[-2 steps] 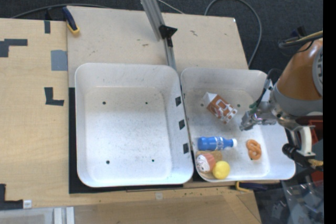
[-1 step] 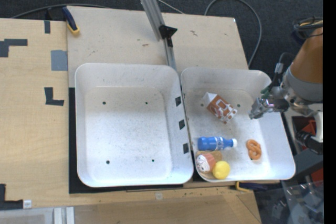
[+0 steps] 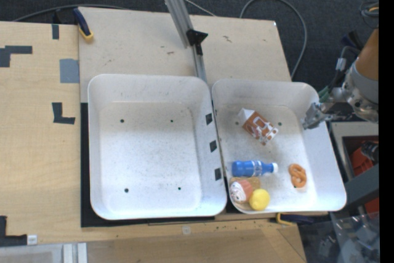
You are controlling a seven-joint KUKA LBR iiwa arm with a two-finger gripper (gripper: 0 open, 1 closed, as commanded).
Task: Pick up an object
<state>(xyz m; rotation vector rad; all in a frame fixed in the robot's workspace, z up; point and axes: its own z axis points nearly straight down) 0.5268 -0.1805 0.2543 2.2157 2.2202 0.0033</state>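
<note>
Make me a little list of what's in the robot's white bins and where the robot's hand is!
left bin: white, no toys seen in it
right bin: white, holds all the toys
small carton: brown and white, toward the far side of the right bin
blue bottle: lying on its side, middle of the right bin
yellow ball: near front edge, beside a pink-and-white toy
orange pretzel-shaped toy: right part of the bin
gripper: over the right bin's right rim, nothing seen between its fingers

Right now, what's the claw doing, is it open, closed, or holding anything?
Claw: at the right bin's right rim, with nothing seen between its tips; open or closed cannot be told.
</note>
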